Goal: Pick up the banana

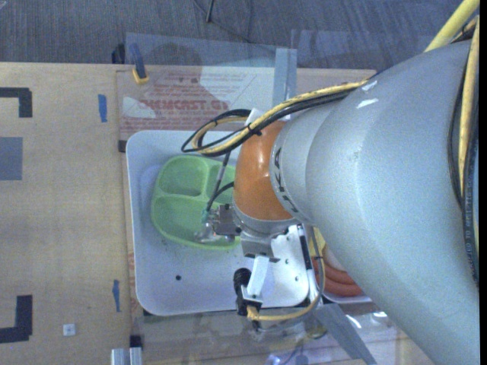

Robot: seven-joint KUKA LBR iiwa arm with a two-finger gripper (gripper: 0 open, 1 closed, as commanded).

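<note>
Grey arm (365, 173) hangs low over the white bin (152, 280) beside the green plate (183, 200), likely seeking the banana; its hand's state I cannot tell.

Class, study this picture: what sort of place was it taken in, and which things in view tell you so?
Probably a robotics lab or test bench. A large grey robot arm with yellow cables reaches over a white bin holding a green divided plate, on a wooden bench marked with tape.
</note>
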